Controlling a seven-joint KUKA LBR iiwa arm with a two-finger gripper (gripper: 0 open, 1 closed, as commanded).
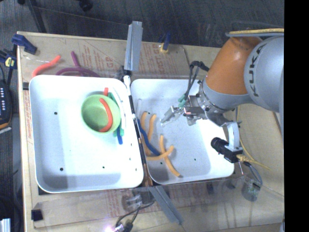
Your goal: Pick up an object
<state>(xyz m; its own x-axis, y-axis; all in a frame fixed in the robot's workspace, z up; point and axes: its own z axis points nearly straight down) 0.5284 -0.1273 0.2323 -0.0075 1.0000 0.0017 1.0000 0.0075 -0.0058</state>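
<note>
Orange tubes (157, 141) lie in the right bin (203, 170); the pincer (175, 114) hangs above it, prongs spread, pinching nothing. A green bowl (100, 113) sits in the left bin (58, 153).

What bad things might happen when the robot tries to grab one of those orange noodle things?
The orange strips lie crossed in a heap with a blue one, so the end effector might lift several or none. They also sit close to the right bin's left wall, which it could bump. They look thin and may slip out.
</note>
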